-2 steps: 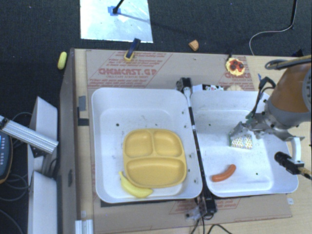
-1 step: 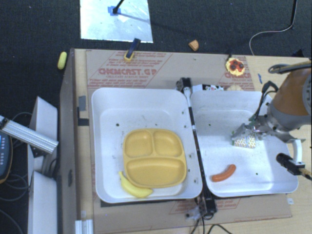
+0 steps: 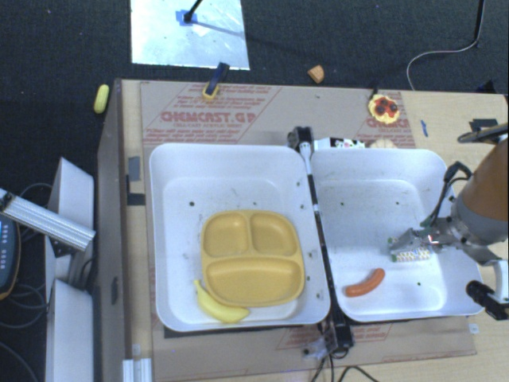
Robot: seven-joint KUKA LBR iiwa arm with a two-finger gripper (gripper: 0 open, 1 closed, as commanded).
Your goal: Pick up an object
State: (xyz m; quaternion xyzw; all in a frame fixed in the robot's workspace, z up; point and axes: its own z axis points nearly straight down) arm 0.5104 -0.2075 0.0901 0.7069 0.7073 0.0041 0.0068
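the arm comes in from the right edge, over the right bin, its grey body and an orange-brown part above the bin's right wall. the gripper sits low over the bin floor, right of centre, and points left. its tip is small and blurred from where i stand, so its state cannot be told, nor whether it grips anything.

a small pale object with greenish speckling lies at the gripper tip, touching it or just under it; which of the two is not clear. a red-orange sausage, curved, lies on the floor of the same bin, below and left of the gripper, near but apart from it.

the left bin bears a yellow divided tray, three compartments, lying flat in the lower middle. a banana rests against the tray's lower left corner, partly under its edge.

the two bins stand side by side, their walls touching along a dark strip. they sit on a brown printed sheet. on that sheet, above the right bin, lies a small round yellow item with red spots. a yellow piece lies off the bench's upper left corner on the dark floor, and a small tan block lies on the floor above the bench.
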